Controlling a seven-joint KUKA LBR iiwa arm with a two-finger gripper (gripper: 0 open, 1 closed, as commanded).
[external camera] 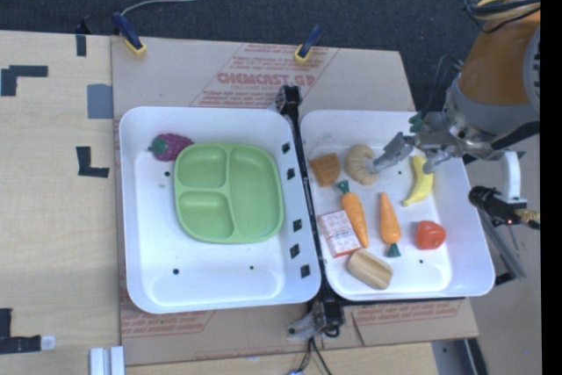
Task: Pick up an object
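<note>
Nearest the bench's front edge, at five o'clock in the right white bin (pixel 465 281), lies a tan bread-roll toy (pixel 369 268). Just above it sit a small red-and-white packet (pixel 337 232), two orange plastic carrots (pixel 354 218) side by side, and a red tomato toy (pixel 429 234) at three o'clock. Farther back are a yellow plastic banana (pixel 421 183), a brown pastry piece (pixel 325 169) and a pale beige round bun toy (pixel 358 162) at eleven o'clock. The grey two-finger gripper (pixel 386 159) reaches in from three o'clock, its tip at the bun's right edge; whether its fingers are spread or pressed together I cannot tell. Nothing shows between them. The left white bin (pixel 140 277) holds a green divided plastic plate (pixel 228 192) and a purple grape bunch toy (pixel 170 145) at ten o'clock. The likely risk: coming at the bun off-centre, the tip could nudge it toward the pastry, and a rounded toy may squirt free.
</note>
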